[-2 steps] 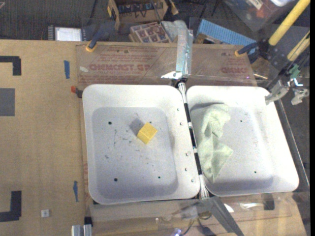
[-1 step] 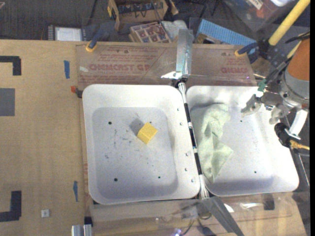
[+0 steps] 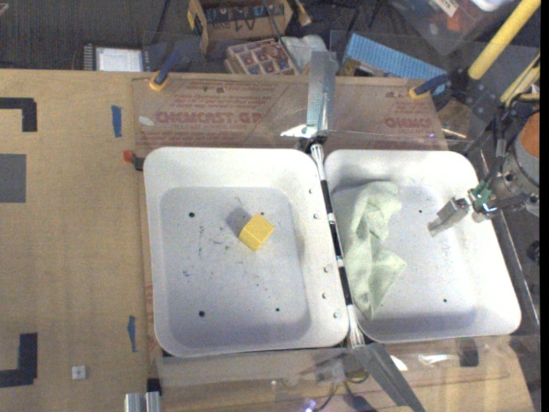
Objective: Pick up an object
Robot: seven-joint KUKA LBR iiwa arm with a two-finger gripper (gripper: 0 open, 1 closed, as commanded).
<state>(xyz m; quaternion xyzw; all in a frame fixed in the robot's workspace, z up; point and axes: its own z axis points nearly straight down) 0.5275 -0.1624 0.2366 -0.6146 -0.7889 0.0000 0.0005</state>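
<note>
Near side: I see pale green crumpled cloth lying in right shallow white bin, against its left wall. Small yellow foam cube sits mid left white bin. Farther right: hand hovers over right bin, beside cloth, not touching. Cannot tell whether hand is apart or together. Nothing picked yet; whole grasp remains, by my read.

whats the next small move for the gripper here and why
Probably shift left and lower toward the pale green cloth. The gripper hangs over bare floor of the right bin, with nothing under it, and the cloth lies crumpled along that bin's left side, nearer than the yellow block in the left bin.
</note>
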